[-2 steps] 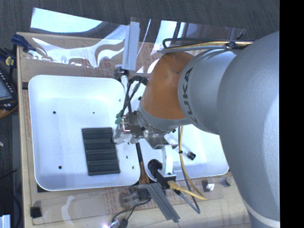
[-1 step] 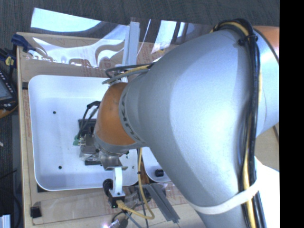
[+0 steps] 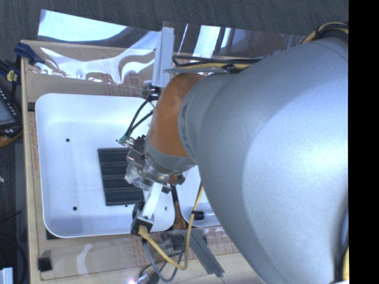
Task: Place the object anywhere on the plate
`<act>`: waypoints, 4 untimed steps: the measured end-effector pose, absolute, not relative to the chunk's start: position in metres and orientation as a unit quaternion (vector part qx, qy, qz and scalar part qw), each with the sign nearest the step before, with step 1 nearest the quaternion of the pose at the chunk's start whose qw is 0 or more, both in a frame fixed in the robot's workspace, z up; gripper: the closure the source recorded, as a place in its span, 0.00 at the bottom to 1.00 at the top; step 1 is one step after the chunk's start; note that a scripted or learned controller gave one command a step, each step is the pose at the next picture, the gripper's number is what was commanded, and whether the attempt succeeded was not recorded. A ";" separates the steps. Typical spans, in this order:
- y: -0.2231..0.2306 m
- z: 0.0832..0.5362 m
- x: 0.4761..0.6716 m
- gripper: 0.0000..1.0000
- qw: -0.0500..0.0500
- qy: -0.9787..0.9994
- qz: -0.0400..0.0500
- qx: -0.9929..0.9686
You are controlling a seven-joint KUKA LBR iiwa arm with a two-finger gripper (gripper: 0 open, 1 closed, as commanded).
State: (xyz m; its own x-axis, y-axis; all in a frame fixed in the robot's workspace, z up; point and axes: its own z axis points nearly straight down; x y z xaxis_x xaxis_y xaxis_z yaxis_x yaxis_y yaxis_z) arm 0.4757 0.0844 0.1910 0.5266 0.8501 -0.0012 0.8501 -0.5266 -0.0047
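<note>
A black ribbed rectangular plate [image 3: 116, 176] lies flat in the left white bin [image 3: 65, 158], a little right of the bin's middle. My gripper [image 3: 136, 173] hangs over the plate's right edge, below the orange band of the wrist [image 3: 169, 117]. The wrist and gripper body cover the plate's right part. I make out no loose object on the plate or at the gripper.
The large grey arm [image 3: 266, 158] covers nearly all of the right bin; only a bit of its rim [image 3: 198, 216] shows. Cables [image 3: 160, 256] trail over the bench's front edge. A reflective panel [image 3: 100, 34] stands behind the bins.
</note>
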 end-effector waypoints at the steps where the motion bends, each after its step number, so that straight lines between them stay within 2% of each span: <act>1: -0.018 0.242 0.477 1.00 0.001 -0.594 0.000 -0.805; 2: 0.027 0.190 0.475 1.00 0.003 -0.506 0.004 -0.862; 3: 0.118 0.189 0.531 1.00 0.002 -0.665 0.001 -0.747; 4: 0.073 0.190 0.582 1.00 0.002 -0.613 0.002 -0.790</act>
